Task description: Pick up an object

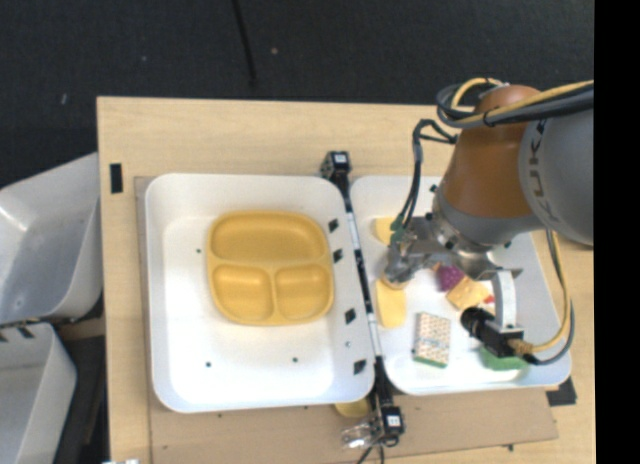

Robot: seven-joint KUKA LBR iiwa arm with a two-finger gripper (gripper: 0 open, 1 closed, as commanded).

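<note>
- The arm [500,167], grey with an orange band, is reaching in from the right and hanging over the right-hand white bin [535,377].
- The gripper [400,264] is pointing down at the left part of that bin, close to the divider between the two bins; whether anything is sitting between its fingers cannot be told, and their spacing is not resolving at this scale.
- A pale yellow block [390,304] is lying just beneath and slightly nearer than the gripper, beside the bin's left wall.
- A second pale yellow piece [382,229] is showing just beyond the gripper, partly covered by it.
- A small purple object [450,277] and a tan piece [463,295] are lying to the right of the gripper, close together.
- A speckled white-and-green packet [432,339] is resting nearer the front of the bin, with a green object [495,357] lying to its right.
- The left-hand white bin [180,352] is holding a yellow three-compartment tray [270,266], lying flat near its centre.
</note>
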